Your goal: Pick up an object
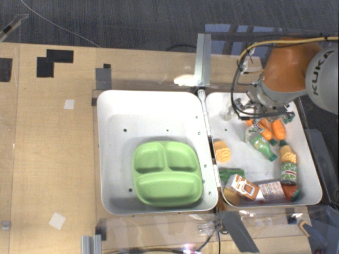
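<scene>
The right bin holds several toy foods: an orange carrot, a green bottle, a yellow corn piece, a green-labelled bottle, an orange carton and a red-ended packet. The arm's orange-banded wrist hangs over the bin's far right part. My gripper is under it, low over the carrot and the green bottle.
The left bin holds a green divided plate. A metal post stands behind the divider between the bins. Wooden bench stretches to the left.
</scene>
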